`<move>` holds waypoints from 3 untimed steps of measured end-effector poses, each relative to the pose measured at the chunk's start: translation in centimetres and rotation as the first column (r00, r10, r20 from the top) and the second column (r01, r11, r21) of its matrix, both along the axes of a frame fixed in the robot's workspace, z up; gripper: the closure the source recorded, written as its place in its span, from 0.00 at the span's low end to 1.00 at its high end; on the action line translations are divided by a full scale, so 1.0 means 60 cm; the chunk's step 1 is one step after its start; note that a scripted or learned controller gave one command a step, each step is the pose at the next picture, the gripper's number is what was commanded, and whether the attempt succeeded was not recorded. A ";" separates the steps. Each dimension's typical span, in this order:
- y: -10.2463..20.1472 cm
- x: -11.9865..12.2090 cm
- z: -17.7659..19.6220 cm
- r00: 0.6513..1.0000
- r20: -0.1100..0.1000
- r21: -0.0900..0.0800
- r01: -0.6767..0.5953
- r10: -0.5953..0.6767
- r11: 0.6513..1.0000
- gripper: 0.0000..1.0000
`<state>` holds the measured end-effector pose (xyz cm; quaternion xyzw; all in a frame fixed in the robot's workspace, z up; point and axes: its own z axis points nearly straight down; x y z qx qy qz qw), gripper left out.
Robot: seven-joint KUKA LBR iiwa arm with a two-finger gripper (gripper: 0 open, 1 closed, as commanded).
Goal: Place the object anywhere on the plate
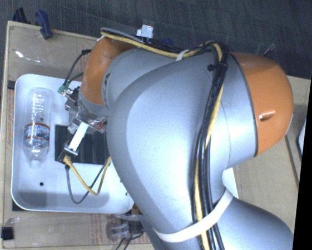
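My arm (187,142) was nearest to the camera, a big grey body that covered most of the bench. Under it my gripper (81,120) hung low over the white bin (18,134) on the view's left side. Whether the gripper was clamped on something or free, I could not tell, because my own wrist hid it. Just beside it, toward the bin's left wall, a clear plastic bottle (37,127) lay on its side on the bin floor, apart from the gripper. I took this bottle for the object of the task. It rested on the bare bin floor and on no plate, so I judged that the task was at its beginning: the picking, the carrying and the placing were all left to do. The bin sat on a pale bench (19,50), and at the right side I saw the rim of the other bin (301,135). A blue clamp (43,23) gripped the far edge of the bench. Behind it was a dark carpet floor (158,4).
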<state>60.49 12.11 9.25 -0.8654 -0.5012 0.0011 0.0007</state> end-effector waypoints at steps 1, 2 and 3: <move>0.001 0.001 0.002 1.000 0.002 0.001 -0.001 0.001 1.000 0.00; 0.023 0.084 -0.002 0.999 -0.003 0.001 -0.042 0.042 0.999 0.00; 0.023 0.084 -0.002 0.999 -0.003 0.001 -0.041 0.041 0.999 0.00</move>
